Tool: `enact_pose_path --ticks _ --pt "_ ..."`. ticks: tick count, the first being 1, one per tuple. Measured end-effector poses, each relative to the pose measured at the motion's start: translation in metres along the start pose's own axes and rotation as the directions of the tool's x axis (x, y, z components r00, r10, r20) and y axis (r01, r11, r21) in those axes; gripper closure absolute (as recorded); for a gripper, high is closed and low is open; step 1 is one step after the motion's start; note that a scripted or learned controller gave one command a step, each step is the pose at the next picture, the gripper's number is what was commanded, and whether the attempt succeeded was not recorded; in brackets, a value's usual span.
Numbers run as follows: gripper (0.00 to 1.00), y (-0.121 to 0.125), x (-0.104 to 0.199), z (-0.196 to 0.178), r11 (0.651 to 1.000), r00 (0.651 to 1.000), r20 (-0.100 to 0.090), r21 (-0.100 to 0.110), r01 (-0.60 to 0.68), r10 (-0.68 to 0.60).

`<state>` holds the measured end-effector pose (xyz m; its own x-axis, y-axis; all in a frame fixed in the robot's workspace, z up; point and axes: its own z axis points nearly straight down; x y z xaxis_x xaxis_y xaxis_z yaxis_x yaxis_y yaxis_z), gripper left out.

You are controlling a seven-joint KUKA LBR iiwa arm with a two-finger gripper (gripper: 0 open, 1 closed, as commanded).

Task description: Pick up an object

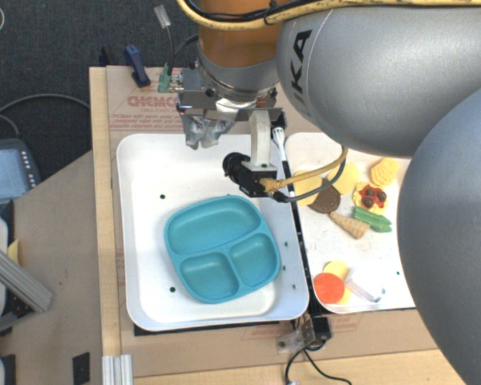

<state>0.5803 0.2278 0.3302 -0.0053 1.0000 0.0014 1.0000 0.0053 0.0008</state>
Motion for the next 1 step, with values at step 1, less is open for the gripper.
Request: enact_pose_path --ticks 1 --pt "1.00 -0.0647 -0.0031 0.0875 1.000 1.000 0.005 0.014 -0.006 0.005"
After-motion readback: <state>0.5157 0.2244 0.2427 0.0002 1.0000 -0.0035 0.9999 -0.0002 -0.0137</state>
